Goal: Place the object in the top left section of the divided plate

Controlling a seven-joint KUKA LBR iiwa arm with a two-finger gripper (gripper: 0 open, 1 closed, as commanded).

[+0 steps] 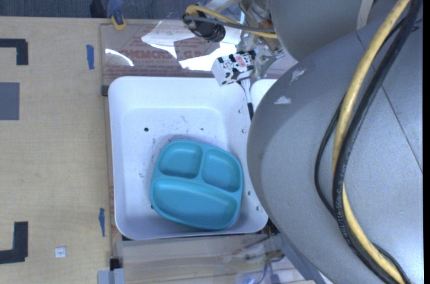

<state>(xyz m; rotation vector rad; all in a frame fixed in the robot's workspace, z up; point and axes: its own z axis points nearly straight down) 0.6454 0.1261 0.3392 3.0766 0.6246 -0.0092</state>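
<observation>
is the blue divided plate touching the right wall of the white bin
Apart. In the camera view, a strip of white floor shows between the blue divided plate and the right wall of the white bin.

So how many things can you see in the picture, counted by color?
Blue plate: 1
White bin: 1
Grey robot arm: 1
Total: 3

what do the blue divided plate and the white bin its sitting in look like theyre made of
Divided plate: probably molded plastic, teal with a smooth satin finish; rounded edges and soft highlights suggest it.
White bin: likely thin formed plastic, smooth and slightly glossy, with rounded corners, dark specks and scuffs on its floor.
</observation>
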